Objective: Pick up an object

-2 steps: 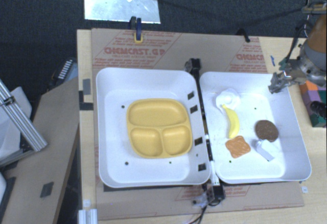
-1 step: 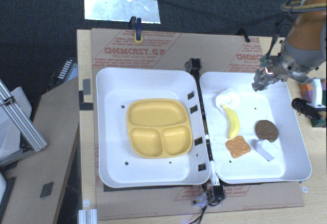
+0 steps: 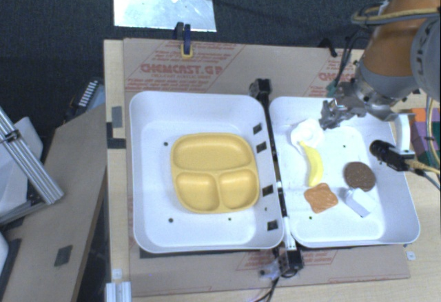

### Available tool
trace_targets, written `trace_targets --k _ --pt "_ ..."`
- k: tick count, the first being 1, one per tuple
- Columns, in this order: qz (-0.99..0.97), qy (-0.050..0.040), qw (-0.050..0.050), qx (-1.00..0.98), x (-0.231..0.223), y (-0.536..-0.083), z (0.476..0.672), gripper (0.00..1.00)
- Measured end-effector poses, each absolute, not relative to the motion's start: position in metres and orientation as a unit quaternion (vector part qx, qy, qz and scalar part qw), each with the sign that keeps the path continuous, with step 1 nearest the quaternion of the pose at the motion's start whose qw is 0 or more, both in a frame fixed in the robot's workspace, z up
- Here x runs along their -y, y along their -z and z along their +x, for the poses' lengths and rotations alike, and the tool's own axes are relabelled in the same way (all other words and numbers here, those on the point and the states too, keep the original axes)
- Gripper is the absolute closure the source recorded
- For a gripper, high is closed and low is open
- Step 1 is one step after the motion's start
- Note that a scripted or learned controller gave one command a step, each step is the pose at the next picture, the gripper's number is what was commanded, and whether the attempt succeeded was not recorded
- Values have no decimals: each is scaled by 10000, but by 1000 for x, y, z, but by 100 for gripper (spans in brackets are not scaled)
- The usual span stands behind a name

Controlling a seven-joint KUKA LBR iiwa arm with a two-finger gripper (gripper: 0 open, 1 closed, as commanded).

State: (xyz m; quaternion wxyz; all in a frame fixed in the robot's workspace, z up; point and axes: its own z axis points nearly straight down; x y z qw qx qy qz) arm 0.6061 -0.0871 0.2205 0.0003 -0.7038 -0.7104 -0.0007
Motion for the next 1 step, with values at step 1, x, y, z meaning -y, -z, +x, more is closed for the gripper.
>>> trace_targets --k 1 --pt "-7039 9 1 7103 43 -222 606 100"
